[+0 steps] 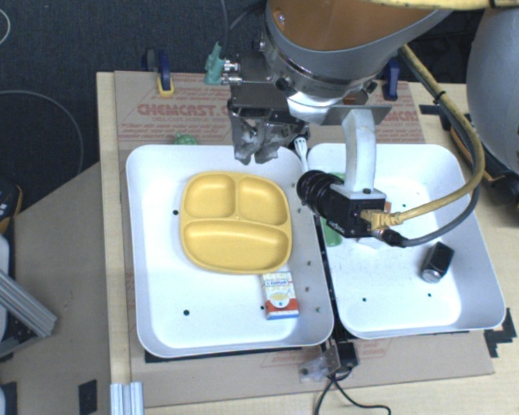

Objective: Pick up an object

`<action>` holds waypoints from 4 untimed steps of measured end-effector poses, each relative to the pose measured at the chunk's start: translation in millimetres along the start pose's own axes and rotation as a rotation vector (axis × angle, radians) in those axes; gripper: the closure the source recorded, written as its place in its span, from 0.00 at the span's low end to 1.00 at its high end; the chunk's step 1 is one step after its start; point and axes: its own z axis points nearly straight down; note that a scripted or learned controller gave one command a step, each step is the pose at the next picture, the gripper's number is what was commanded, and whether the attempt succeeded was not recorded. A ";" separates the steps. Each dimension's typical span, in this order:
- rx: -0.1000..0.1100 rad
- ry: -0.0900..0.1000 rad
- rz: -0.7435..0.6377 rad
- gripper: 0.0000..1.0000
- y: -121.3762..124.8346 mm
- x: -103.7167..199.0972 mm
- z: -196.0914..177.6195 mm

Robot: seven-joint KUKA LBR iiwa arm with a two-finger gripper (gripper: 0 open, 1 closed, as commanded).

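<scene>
My gripper [258, 148] hangs over the far edge of the left bin [156, 258], just beyond the top rim of a yellow divided plate [236, 221] that lies in the bin's middle. Nothing shows in the gripper. A small orange and white carton [279, 295] lies near the left bin's front right corner. In the right bin [467, 301] a small black and silver cylinder [435, 261] rests at the right. A green object [332, 233] sits at that bin's left wall, partly hidden under a black unit.
The black unit [337, 201] with a yellow cable [441, 201] hangs from the arm over the divide between the bins. Blue clamps [164, 72] and a green clamp [214, 66] hold the board's far edge. A small green item [183, 139] lies on the board behind the left bin.
</scene>
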 end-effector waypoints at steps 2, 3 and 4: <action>-0.003 -0.002 0.012 1.00 0.2 -118.8 -45.5; 0.005 -0.003 0.012 1.00 -0.6 -175.1 -43.6; 0.004 -0.004 0.014 1.00 -1.2 -256.5 -43.7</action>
